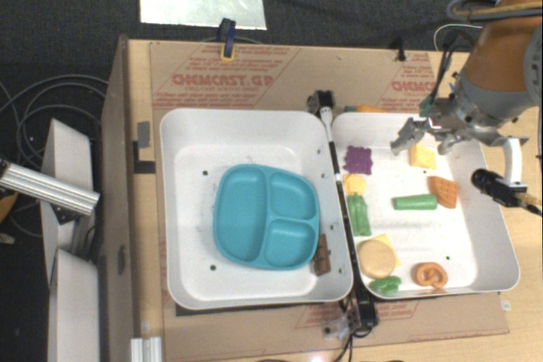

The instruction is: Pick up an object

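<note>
A grey-and-orange robot arm [501, 64] reaches over the right bin [496, 242], its gripper [427, 136] spread wide and holding nothing above a yellow block [422, 156] near the bin's far edge. Toy foods lie scattered below: purple grapes [359, 158], a green bean pod [414, 202], an orange wedge [443, 191], a pretzel [431, 274]. The left bin [191, 148] carries a blue divided plate [266, 216].

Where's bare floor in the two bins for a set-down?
Left bin: a bare ring around the blue tray, widest along the back wall. Right bin: a bare strip between the green cylinder and the pretzel, toward the right wall. Crowded along the divider and under the gripper.
</note>
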You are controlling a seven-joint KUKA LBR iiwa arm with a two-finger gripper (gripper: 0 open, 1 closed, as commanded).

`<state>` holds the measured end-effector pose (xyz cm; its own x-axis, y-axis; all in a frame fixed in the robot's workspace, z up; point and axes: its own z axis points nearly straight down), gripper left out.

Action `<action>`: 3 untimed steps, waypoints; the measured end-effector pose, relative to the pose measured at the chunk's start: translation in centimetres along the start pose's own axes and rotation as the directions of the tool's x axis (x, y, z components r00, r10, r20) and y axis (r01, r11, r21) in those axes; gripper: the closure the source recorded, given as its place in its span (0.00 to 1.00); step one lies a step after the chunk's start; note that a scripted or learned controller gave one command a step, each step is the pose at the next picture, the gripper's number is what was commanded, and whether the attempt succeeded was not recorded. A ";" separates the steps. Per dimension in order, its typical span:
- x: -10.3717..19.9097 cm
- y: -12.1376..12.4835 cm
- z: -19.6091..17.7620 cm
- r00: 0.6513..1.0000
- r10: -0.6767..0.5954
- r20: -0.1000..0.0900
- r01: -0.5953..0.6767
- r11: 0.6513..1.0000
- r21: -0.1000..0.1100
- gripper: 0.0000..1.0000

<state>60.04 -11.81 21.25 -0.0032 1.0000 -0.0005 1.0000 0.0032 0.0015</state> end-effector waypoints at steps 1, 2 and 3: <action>-6.4 -3.1 6.0 1.000 0.008 0.001 -0.008 1.000 0.006 0.00; -6.2 -4.8 11.0 1.000 0.002 -0.001 -0.002 1.000 0.004 0.00; -4.6 0.6 8.5 1.000 -0.004 0.001 0.004 1.000 -0.007 0.00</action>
<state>60.63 -16.39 12.73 -0.0073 1.0000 -0.0015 0.9999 0.0073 0.0085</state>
